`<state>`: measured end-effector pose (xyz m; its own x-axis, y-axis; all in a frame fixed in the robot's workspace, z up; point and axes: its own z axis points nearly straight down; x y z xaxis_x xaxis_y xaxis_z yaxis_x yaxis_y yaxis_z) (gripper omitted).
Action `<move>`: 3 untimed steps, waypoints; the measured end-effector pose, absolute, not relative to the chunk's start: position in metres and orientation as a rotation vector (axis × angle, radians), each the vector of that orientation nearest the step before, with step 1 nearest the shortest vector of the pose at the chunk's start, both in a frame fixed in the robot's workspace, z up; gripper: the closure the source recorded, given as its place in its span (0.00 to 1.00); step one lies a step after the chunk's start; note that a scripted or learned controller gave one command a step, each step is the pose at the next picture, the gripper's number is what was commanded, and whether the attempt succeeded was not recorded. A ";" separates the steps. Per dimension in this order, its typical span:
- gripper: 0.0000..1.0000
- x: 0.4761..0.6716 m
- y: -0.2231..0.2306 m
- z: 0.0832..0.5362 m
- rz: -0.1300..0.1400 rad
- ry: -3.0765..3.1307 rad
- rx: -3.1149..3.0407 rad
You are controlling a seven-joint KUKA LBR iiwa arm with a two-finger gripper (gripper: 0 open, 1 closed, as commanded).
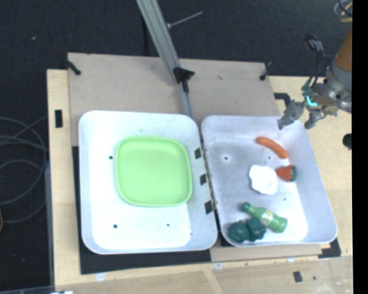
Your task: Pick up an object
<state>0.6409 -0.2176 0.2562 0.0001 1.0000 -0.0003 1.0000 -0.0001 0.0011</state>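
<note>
Items in right bin (pixel 316 182), near to far: one dark green broccoli piece (pixel 246 230) at the near edge; one green bottle (pixel 265 217), long axis slanting, yellowish cap end toward the right; one white lumpy piece (pixel 263 179); one red strawberry (pixel 286 173); one orange sausage (pixel 272 146), long axis slanting down to the right. Left bin (pixel 98 164) carried one light green square plate (pixel 153 171). Gripper (pixel 299 116) hung over the right bin's far right corner, fingers parted, grasping nothing.

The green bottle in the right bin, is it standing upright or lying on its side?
Lying on its side. The green bottle shows its full length along the floor of the right bin, cap toward the left.
</note>
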 end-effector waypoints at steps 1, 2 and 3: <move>0.00 0.641 -0.218 0.256 0.001 2.221 2.221; 0.00 0.638 -0.210 0.209 -0.003 2.223 2.223; 0.00 0.629 -0.211 0.163 -0.004 2.222 2.224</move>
